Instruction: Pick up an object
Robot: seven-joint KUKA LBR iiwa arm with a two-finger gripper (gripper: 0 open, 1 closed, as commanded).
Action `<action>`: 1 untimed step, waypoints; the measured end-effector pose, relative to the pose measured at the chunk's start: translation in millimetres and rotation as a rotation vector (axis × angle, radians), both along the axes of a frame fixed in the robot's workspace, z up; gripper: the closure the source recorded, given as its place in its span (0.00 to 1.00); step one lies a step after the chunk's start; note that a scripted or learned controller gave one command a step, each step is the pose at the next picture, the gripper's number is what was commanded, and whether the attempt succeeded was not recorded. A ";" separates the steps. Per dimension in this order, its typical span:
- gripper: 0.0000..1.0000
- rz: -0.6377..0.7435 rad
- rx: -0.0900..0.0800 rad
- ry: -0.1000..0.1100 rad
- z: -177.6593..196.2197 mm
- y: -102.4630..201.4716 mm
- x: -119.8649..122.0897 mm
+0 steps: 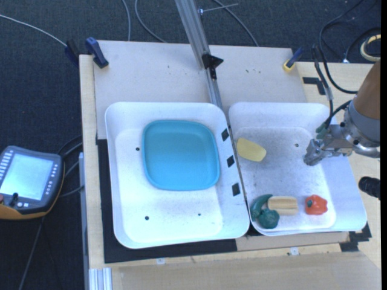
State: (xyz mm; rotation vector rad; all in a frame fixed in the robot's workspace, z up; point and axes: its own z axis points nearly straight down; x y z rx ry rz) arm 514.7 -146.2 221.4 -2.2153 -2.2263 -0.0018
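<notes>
The right bin holds several small objects. A yellow lemon-like piece lies near its left wall. Along its front edge sit a green vegetable, a tan block touching it, and a red tomato-like piece. My gripper hovers over the right part of this bin, above and a little behind the red piece, apart from every object. Nothing shows between its fingers.
The left bin carries a turquoise square plate. A metal pole slants down to the divide between the bins. Blue and yellow clamps hold the board's back corners. A teach pendant lies off the bench at left.
</notes>
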 end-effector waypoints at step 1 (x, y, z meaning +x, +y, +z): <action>1.00 -0.001 0.000 0.000 -2.3 45.9 3.2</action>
